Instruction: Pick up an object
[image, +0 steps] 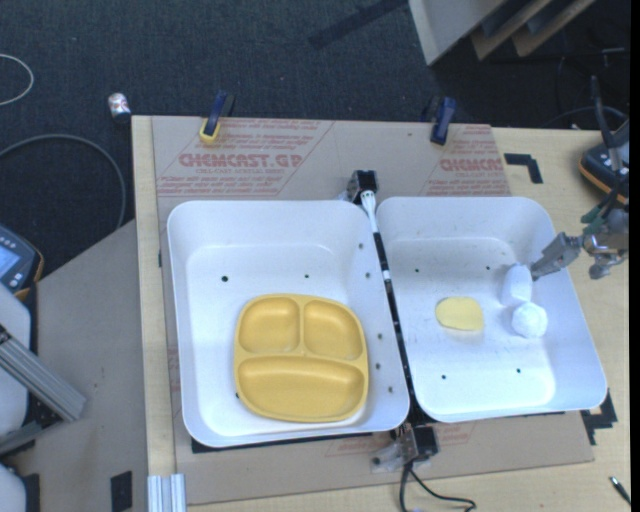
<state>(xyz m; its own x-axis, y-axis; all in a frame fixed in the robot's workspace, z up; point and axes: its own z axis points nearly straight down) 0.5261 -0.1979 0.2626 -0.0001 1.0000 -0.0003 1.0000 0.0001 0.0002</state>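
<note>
The fingers (548, 262) reached in over the right rim of the right-hand shallow white plastic bin (470, 222), low and slanted toward the bin floor; whether they stood apart or together could not be told, and nothing could be made out between them. Just beside their tip lay two small white rounded lumps (521, 301), one close above the other and hard to separate from the white floor. A little to the left of these, apart from them, rested a flat pale yellow oval piece (459, 314).

By my judgement the step in hand was the approach: no object had yet been taken. The next move seemed to call for settling on the nearest white lump, coming down squarely over it and closing there.

The bin's right wall stood close to the lumps and might crowd the fingers. In the left-hand shallow white bin (200, 240) sat a yellow plastic divided plate with three compartments (300, 357), well apart from the fingers. Both bins rested on a brown cardboard sheet (300, 160) that covered the table.
</note>
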